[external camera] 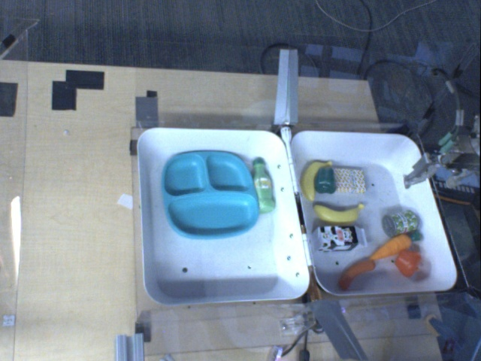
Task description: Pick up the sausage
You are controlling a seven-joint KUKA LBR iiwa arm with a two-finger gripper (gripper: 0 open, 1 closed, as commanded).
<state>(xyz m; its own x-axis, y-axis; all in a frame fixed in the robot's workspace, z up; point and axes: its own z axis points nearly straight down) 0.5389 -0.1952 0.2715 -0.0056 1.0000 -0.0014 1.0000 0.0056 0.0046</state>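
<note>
The sausage [356, 273] lies slantwise at the near edge of the right bin [391, 141], touching the carrot [391, 248], well toward me from the gripper [425, 173] at the far-right rim.

I work in a lab, as I judge by the pale wooden bench [68, 201] with black marker squares [75, 85], two white bins [225, 288] clamped between metal brackets [285, 89], loose cables [361, 13] on grey carpet, and toy food [338, 213].
</note>
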